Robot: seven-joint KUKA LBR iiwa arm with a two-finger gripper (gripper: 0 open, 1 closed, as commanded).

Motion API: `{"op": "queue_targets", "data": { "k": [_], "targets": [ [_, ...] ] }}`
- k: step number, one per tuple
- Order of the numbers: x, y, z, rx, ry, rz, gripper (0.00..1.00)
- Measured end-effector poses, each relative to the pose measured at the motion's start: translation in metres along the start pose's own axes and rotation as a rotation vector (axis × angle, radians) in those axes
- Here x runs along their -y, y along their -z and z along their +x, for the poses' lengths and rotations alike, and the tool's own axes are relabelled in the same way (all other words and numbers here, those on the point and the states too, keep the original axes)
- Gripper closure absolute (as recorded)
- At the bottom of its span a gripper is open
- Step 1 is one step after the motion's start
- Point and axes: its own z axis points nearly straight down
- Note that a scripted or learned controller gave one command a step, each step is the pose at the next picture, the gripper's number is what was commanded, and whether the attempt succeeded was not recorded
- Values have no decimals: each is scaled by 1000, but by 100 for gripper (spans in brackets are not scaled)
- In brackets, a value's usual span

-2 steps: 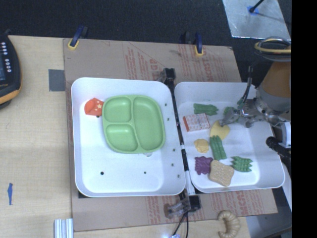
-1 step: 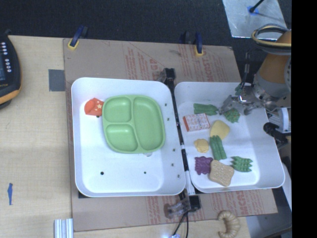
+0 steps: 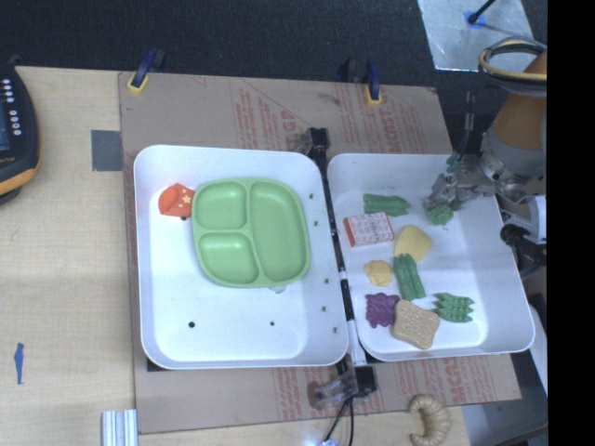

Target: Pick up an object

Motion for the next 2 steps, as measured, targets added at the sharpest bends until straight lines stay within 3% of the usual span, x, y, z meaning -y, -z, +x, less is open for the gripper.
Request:
{"op": "queue_targets", "data": {
  "k": [1,2],
  "targets": [
    [20,66,40,-5,-2,7,100],
    [62,122,68,-6,-2,8,100]
  ]
}}
